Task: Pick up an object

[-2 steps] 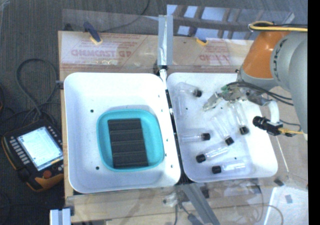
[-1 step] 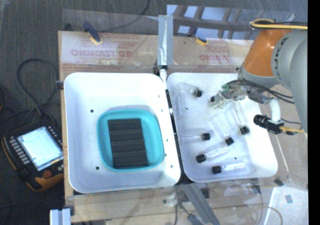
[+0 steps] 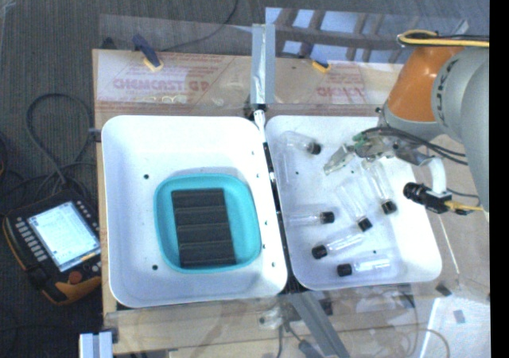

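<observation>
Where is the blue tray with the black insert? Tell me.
The blue tray lies in the left bin in the camera view, near its middle, across the divider from the right bin that holds the clear tubes.

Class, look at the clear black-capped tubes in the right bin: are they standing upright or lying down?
Lying down. The tubes rest lengthwise on the right bin floor, caps pointing sideways.

A robotics lab is showing itself here — a grey-and-orange industrial arm (image 3: pixel 445 94) is reaching over two white bins (image 3: pixel 119 189) on a plywood bench (image 3: pixel 183 82), while a teach pendant (image 3: pixel 60 245) is glowing on the carpet — cables (image 3: pixel 48 122) trailing nearby.
</observation>
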Robot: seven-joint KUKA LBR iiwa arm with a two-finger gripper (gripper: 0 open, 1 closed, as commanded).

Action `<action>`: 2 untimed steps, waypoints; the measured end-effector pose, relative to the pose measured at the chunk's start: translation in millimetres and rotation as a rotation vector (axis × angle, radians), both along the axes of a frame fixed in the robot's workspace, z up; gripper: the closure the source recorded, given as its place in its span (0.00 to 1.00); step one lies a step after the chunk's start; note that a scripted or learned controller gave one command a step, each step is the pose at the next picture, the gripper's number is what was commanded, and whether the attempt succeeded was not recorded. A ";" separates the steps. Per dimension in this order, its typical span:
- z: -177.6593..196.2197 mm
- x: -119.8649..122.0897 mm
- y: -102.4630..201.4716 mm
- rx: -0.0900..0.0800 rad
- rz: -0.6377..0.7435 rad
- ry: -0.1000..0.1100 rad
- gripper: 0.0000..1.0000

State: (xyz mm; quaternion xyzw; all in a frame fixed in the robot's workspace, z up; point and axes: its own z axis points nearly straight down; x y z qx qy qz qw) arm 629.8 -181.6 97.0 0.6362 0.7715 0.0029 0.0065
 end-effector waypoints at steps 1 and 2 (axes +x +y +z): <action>-6.0 -13.0 -33.3 0.010 0.008 -0.001 0.00; -6.6 38.2 -31.7 0.019 0.055 0.023 0.00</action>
